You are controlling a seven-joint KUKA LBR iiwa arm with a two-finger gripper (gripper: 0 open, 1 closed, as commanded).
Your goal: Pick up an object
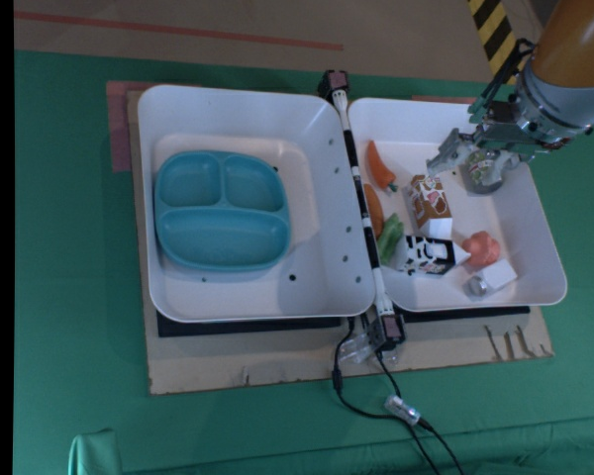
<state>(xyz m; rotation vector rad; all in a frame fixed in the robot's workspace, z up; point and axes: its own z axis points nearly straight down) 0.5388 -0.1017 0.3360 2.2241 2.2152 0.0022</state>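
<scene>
My arm reaches from the upper right; my pincer spreads wide over the right bin's top corner. Green cloth covers the counter.

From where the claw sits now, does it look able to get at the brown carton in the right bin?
Probably yes. The claw hovers over the right bin, and the brown carton lies beside it with nothing over it. A white box and the cow-print carton crowd one end.
</scene>
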